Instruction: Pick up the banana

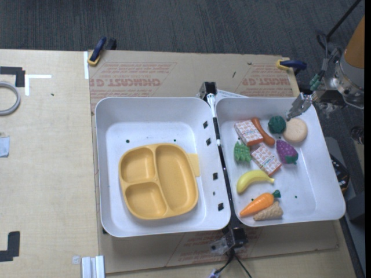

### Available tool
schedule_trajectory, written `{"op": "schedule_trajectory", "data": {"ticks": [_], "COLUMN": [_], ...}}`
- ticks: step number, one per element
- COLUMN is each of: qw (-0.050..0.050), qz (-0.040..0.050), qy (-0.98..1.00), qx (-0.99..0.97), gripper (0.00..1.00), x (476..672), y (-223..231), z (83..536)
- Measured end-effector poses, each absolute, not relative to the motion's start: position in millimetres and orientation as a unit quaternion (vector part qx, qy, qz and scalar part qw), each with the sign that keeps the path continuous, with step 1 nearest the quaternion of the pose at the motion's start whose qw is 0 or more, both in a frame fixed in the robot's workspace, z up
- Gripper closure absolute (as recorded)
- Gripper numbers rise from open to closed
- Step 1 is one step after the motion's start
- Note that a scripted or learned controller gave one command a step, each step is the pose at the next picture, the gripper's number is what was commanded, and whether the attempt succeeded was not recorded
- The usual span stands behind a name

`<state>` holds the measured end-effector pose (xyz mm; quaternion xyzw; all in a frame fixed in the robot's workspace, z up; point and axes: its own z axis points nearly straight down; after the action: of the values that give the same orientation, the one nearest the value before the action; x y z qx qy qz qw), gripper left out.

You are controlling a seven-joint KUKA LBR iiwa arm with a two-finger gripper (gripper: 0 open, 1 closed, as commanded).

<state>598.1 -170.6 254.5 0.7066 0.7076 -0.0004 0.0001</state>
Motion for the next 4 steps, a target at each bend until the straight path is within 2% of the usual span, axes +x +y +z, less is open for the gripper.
{"op": "schedule_trajectory", "data": {"ticks": [1,2,3,4], "qw": [-0.001,-0.001,0.003,0.0], "qz": [-0.0006,-0.0007,0.0037,0.0], "qy": [0.669,0.679,0.619,0.63], "qx": [0.744,0.734,0.785,0.777], "gripper": [0.0,0.0,0.0,0.0], "x": [594.8,545.9,491.7,513.3], "y": [-101.5,-46.5,-123.7,-93.4], "z": [188.9,192.1,96.3,92.1]}}
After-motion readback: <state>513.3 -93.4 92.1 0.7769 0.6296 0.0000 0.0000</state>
